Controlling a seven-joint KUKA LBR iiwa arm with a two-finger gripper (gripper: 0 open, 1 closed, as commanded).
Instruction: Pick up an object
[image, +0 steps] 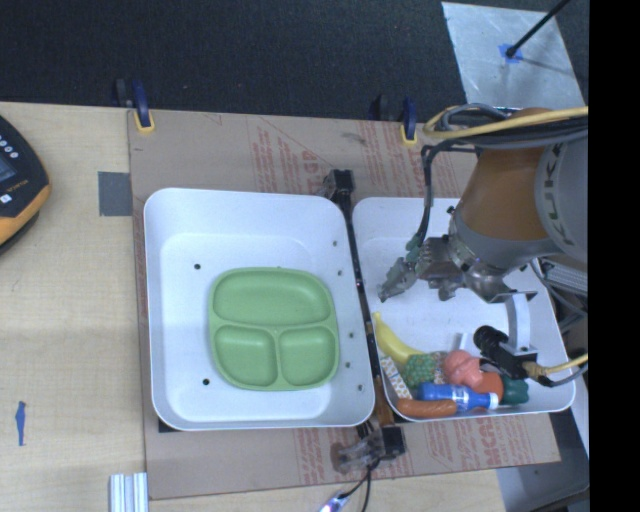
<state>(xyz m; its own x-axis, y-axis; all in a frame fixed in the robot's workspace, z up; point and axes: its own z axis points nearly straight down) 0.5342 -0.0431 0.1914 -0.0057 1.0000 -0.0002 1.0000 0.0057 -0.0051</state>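
Banana (392, 343), curved and yellow, lies by the left wall of the right bin (380, 235), toward its near end. Heaped against it are an orange lump (462, 368), a blue tube (452, 397) with a white end, and a red sausage (430, 409) along the front wall. The gripper (398, 280) hangs over bare floor just behind the banana; spread or pressed together, I cannot tell. The left bin (180, 260) holds a green three-part plate (272, 327).

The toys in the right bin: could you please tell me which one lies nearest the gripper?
The yellow banana, at the heap's left end just below the gripper; the orange toy and blue piece lie farther off.
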